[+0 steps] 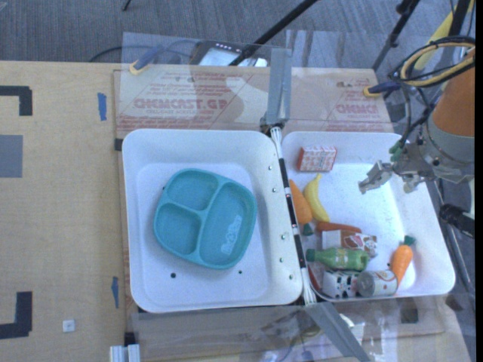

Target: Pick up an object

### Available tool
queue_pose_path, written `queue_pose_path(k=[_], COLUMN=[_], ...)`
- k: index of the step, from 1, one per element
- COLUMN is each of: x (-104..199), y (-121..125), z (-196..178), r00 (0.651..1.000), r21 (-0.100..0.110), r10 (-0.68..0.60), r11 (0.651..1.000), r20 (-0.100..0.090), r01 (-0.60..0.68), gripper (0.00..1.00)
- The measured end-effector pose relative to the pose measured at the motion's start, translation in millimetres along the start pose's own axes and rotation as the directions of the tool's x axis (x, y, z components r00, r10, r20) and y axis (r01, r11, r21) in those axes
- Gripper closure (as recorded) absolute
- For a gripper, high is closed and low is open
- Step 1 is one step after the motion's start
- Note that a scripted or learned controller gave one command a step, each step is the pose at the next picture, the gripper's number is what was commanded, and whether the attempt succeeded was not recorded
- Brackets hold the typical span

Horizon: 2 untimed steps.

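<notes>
My gripper (391,181) hangs above the upper right part of the right bin (438,236), open with nothing between its fingers. Beneath and to its left lie a yellow banana (318,197) and a red-and-white box (316,157). An orange carrot (401,261) lies near the bin's right wall, below the gripper. Along the front of the bin lie a green bottle (338,259), a small can (376,283) and a cow-patterned carton (337,282). Another orange vegetable (300,204) rests against the left wall.
The left bin (143,164) holds a teal divided plate (205,217). A metal divider (285,202) runs between the two bins. Cables and stand legs crowd the upper right behind the arm (456,111). Bare white floor shows under the gripper.
</notes>
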<state>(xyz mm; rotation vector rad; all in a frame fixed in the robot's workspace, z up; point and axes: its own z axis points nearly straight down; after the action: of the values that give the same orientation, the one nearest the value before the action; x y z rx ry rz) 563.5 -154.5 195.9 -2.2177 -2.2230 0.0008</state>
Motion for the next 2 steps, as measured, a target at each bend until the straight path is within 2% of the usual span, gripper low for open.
queue_pose_path(k=[1, 2], x=[-6, -8], y=[-35, -34], z=[109, 98], r00=[0.980, 0.981], r21=[-0.003, -0.008], r10=[-0.198, -0.193], r11=[0.980, 0.981], r20=[0.001, 0.005], r01=[0.198, 0.193], gripper=[0.00, 1.00])
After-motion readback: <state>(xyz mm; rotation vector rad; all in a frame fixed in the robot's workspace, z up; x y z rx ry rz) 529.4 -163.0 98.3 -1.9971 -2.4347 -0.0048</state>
